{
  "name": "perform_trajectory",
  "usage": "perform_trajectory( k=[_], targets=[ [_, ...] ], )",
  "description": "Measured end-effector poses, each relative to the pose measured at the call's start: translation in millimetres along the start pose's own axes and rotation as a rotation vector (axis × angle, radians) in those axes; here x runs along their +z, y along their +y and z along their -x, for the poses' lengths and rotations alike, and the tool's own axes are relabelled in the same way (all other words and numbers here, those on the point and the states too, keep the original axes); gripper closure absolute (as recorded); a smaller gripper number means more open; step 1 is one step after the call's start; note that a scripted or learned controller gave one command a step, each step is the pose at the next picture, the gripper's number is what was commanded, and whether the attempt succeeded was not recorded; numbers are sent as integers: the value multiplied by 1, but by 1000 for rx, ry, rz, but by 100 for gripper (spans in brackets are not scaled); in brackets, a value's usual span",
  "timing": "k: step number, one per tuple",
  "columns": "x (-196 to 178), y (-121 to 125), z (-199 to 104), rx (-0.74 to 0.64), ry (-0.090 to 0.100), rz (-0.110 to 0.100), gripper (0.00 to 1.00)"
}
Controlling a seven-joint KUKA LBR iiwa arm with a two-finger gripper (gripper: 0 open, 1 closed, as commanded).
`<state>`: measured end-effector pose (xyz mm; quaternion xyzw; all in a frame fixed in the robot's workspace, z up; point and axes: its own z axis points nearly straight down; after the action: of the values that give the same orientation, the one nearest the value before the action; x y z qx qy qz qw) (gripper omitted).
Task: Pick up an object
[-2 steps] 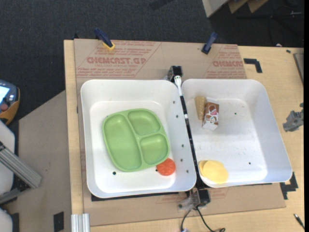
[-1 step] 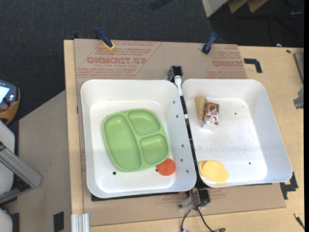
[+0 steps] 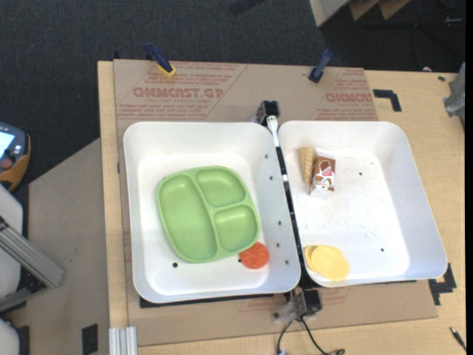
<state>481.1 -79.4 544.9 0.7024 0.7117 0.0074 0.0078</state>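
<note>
Red round toy tomato sits by the green divided plastic plate in the left white bin, so I'd come straight down on it. Can't tell the end effector's state.

You see two bins, the left bin and the right bin, both of smooth white plastic with a dull sheen. In the left bin the green tray looks like matt moulded plastic. Under the bins the tabletop is brown printed cardboard, rough and matt. Beyond it the floor looks like dark carpet.
</note>
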Motion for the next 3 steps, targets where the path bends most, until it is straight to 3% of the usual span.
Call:
perform_trajectory(
  k=[1,2,3],
  targets=[
    [10,9,73,20,-3,-17,100],
    [10,1,149,21,-5,-17,100],
    [9,-2,48,3,3,-21,100]
  ],
)
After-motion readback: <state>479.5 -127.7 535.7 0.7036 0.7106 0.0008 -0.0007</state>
